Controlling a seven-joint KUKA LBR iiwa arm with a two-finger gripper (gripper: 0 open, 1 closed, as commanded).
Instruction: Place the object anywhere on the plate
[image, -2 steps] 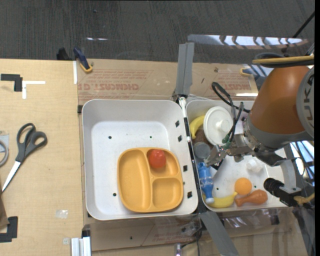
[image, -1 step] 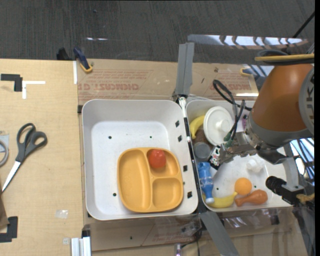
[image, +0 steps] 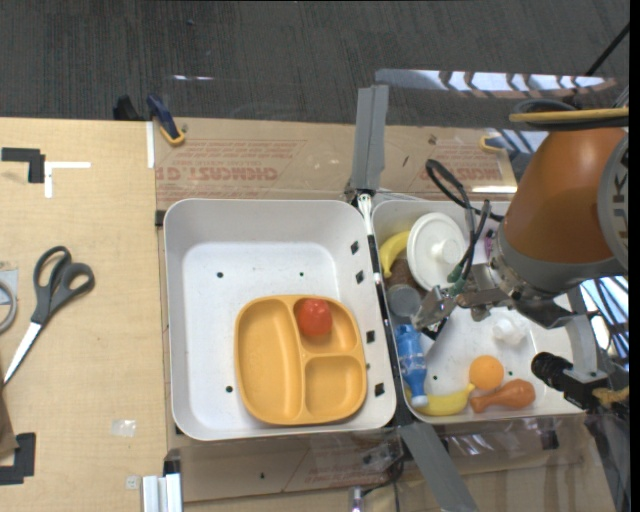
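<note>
- The grey arm with its orange band (image: 575, 190) looms nearest the lens, over the right bin (image: 540, 415).
- Its tool (image: 440, 305) hangs low there, just beside a blue bottle (image: 410, 355); whether it is spread or closed cannot be told.
- A red tomato (image: 315, 317) already sits in the yellow plate (image: 270, 370), upper-right compartment, in the left bin (image: 200, 300).
- Judged: the placing looks done, and the next move would be a fresh pick, needing a clean descent among clutter.

Two white bins (image: 190, 300) sit side by side. One yellow plate (image: 265, 370) carries one red tomato (image: 315, 317), left of the pincer (image: 440, 300). Near the pincer: two bananas (image: 445, 403), one orange (image: 486, 372), one blue bottle (image: 410, 352). Far left, one pair of scissors (image: 50, 290).
</note>
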